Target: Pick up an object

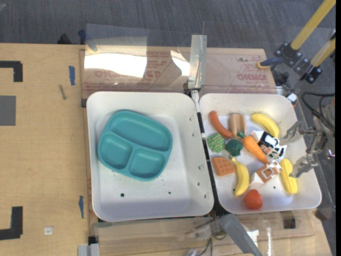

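The right white bin (306, 199) holds several toy foods: a red sausage (218, 124), a bun (237, 124), a yellow banana (265, 124), a carrot (255, 149), broccoli (233, 147), a green leafy piece (216, 142), a waffle (224, 166), a second banana (241, 178), a red tomato (253, 199), a yellow piece (288, 176) and a black-and-white item (270, 143). My gripper (297, 149) hangs over the bin's right edge. It is open, its metal fingers spread, with nothing between them. The lower finger is just right of the yellow piece.
The left white bin (101, 196) carries a teal divided plate (135, 144). A small orange-and-white box (268, 172) lies among the toys. A clear plastic divider (197, 63) stands behind the bins. Yellow-and-black frame parts (306, 41) rise at the upper right.
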### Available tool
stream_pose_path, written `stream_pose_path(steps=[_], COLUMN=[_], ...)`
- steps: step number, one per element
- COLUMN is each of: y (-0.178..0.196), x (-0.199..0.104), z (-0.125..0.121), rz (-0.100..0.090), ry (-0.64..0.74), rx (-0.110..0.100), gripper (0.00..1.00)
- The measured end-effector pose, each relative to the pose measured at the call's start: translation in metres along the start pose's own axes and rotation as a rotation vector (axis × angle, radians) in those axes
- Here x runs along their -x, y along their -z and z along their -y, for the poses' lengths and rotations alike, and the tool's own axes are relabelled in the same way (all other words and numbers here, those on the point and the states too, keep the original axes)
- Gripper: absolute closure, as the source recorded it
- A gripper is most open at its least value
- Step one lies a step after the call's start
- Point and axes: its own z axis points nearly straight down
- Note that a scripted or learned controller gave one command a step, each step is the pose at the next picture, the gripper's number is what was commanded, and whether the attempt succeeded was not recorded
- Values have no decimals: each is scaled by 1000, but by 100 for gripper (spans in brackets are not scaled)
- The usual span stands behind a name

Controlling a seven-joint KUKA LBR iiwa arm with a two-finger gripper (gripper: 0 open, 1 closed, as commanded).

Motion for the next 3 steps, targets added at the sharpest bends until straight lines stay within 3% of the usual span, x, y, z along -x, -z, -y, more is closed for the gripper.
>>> stream_pose_path(steps=[1,2,3], y=[-78,-104,-108], x=[-29,10,109], z=[-51,-99,-102], rz=[-8,9,29], ry=[38,63,127], rx=[5,0,-4], gripper=[0,0,0])
